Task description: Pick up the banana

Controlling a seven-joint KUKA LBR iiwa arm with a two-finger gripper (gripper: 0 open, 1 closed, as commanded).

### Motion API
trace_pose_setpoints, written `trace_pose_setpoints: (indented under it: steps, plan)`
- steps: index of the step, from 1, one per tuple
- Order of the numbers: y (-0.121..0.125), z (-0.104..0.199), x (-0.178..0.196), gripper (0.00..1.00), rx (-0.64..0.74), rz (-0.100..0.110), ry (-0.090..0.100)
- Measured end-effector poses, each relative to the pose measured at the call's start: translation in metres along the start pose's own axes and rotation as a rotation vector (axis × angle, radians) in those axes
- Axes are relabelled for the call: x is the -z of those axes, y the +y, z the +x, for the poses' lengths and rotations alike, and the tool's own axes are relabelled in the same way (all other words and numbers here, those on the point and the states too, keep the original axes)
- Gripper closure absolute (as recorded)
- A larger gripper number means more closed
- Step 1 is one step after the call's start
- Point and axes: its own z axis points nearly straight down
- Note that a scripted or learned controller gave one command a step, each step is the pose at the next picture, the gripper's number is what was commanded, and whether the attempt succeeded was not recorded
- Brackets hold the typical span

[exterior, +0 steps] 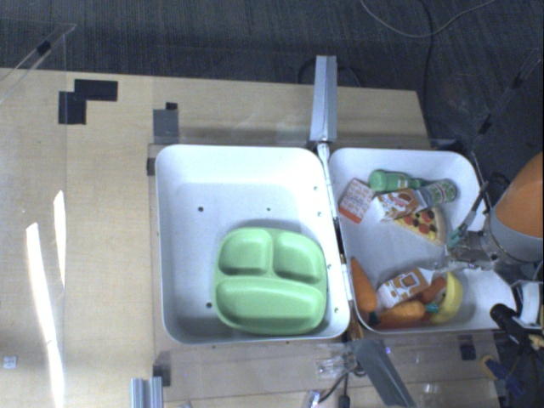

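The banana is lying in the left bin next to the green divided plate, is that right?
Not quite. The camera view shows the banana in the right bin, near its front edge among other food items. The green divided plate sits in the left bin.

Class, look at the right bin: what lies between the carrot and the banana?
In the camera view, a small printed packet and an orange item lie between the carrot and the banana.

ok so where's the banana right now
The banana lies in the right bin, near its front right corner, touching a small carton and an orange carrot-like piece on its left.
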Motion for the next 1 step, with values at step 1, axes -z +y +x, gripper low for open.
trace_pose_setpoints:
  steps: [1]
  plan:
    - [0.0328,0.0458,0.1016,1.0,-0.045,0.011,-0.003]
